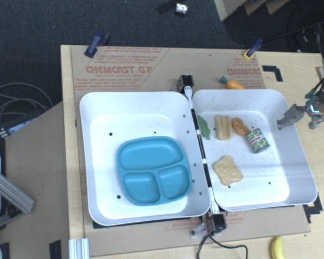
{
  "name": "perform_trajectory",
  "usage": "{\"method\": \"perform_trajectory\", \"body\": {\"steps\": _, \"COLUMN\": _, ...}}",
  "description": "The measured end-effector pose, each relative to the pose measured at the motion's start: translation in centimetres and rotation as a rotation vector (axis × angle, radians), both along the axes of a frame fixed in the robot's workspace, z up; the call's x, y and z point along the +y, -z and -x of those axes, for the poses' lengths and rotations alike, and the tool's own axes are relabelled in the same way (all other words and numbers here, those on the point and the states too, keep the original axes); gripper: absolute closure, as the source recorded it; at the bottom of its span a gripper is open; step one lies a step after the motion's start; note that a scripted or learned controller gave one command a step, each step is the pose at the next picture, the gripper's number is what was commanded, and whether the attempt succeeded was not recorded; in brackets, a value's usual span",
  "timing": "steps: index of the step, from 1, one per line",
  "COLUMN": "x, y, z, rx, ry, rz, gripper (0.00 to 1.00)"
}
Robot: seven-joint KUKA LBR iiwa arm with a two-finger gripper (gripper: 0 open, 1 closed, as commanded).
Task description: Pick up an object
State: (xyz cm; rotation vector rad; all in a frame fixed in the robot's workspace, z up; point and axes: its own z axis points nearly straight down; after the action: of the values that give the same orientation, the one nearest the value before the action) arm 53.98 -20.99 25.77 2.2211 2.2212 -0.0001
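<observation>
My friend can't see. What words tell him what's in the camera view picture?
Two white bins sit side by side: the left bin holds a blue divided plate, the right bin small toy foods. A robot gripper hangs at the right bin's edge.

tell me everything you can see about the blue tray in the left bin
The blue tray is a light blue, smooth, plastic-looking divided plate with rounded corners. It has three compartments: one wide section across the far side and two smaller ones on the near side, split by raised ridges. It lies flat and right side up on the floor of the left bin, slightly rotated, toward the bin's near right part. Nothing lies in its compartments, and it touches nothing besides the bin.
</observation>
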Motion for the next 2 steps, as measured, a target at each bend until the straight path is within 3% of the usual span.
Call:
{"method": "perform_trajectory", "body": {"steps": 1, "x": 6.3, "y": 11.5, "z": 0.9, "rx": 0.003, "ry": -0.001, "rz": -0.002, "gripper": 0.00}}
{"method": "perform_trajectory", "body": {"steps": 2, "x": 11.6, "y": 17.3, "z": 1.7, "rx": -0.002, "ry": -0.001, "rz": 0.000, "gripper": 0.00}}
